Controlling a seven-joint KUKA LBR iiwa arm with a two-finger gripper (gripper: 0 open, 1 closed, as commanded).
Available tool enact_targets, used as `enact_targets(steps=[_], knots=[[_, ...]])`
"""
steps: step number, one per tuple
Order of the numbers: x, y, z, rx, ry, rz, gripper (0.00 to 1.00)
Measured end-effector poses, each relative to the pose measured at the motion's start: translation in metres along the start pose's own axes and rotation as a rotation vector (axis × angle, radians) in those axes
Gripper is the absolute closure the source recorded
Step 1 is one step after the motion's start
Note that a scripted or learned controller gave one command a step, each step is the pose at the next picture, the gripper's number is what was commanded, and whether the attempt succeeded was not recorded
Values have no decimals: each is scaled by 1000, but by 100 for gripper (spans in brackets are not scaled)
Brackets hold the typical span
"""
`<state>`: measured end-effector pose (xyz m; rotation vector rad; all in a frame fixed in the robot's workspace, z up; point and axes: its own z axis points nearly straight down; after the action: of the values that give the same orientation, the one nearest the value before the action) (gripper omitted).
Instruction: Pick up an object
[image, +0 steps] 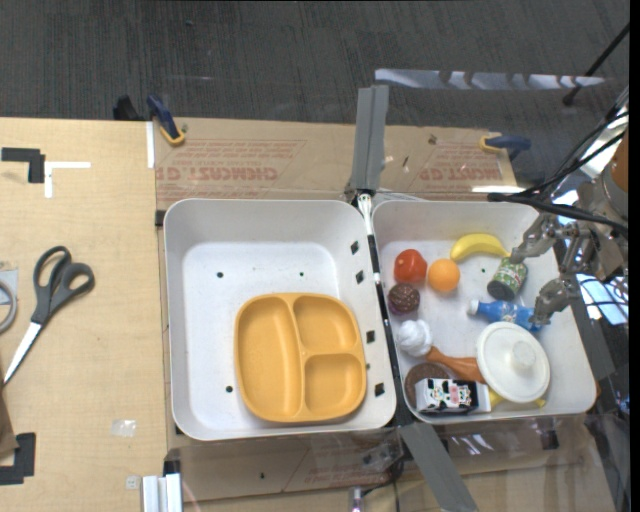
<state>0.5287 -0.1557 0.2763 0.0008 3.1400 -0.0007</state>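
- In the camera view, the grey metal gripper (545, 270) hangs over the right white plastic bin (570, 395), at the right of the frame
- Its two fingers (532, 240) are spread open and hold nothing
- Just left of it stands a small green can (508, 277), with a blue plastic toy (508, 312) below it
- A yellow banana (477, 245) and a round white lid (513, 361) lie close by
- The things are packed tight, so I think the fingers could bump a neighbor and the can might tip or slip
- The yellow plastic plate with three parts (300, 355) sits in the left white bin (200, 300)
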Motion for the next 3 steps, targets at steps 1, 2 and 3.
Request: enact_targets(steps=[1,2,3], knots=[[-53,-14,74,0,-1,216,0],[-59,-39,184,1,-2,428,0],[-107,32,185,1,1,682,0]])
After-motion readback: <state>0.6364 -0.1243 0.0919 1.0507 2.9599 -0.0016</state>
